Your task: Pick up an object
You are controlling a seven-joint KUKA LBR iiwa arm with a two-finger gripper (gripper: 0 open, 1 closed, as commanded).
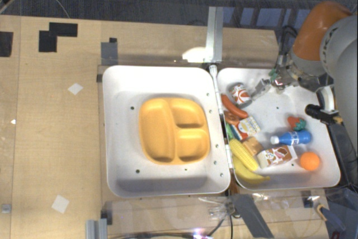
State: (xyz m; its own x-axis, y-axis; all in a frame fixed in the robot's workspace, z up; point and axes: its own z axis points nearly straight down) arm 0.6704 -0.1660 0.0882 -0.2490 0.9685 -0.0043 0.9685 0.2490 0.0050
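A miss or a double catch could be caused by the crowding in the right bin [335, 176]. The claw [262, 87] is seen low at the bin's upper part, just beside the can [239, 94]; whether anything is held cannot be told.

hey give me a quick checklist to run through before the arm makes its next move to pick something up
1. Gripper over the right bin, near its back: ok.
2. Something between its fingers: cannot tell.
3. Nearest target, the red and white can, lies just left of the gripper: ok.
4. Sausage crowds the can: not ok.
5. Orange has free space around it: ok.
6. Yellow divided tray sits alone in the left bin, out of the arm's way: ok.
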